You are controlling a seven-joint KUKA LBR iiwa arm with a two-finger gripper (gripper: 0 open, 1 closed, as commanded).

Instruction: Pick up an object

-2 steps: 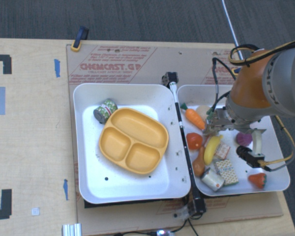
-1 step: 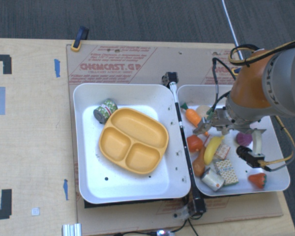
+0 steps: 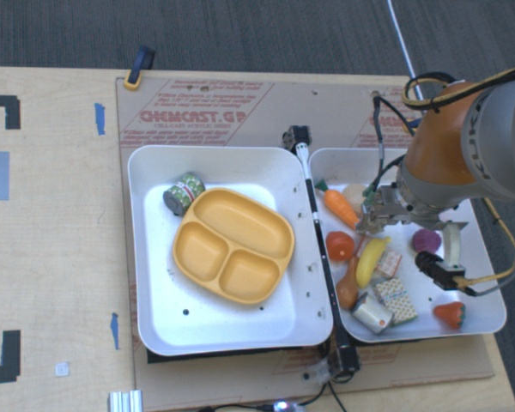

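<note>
Left bin point(image 3: 146, 256): yellow three-compartment plate point(image 3: 233, 245), tilted on the bin floor; a small green-labelled can point(image 3: 183, 193) lies on its side touching the plate's upper-left edge.

Right bin point(image 3: 485, 312): carrot point(image 3: 339, 208) at upper left, tomato point(image 3: 340, 245) just below it, banana point(image 3: 370, 260) beside the tomato, a checkered packet point(image 3: 396, 298) and white cup point(image 3: 371, 314) near the front, purple item point(image 3: 427, 240), red pepper point(image 3: 449, 314) at front right.

Arm point(image 3: 463, 148) reaches in from the right over the right bin. End effector point(image 3: 375, 217) sits low between carrot and banana; cannot tell how it stands, or whether it has hold of anything.
</note>
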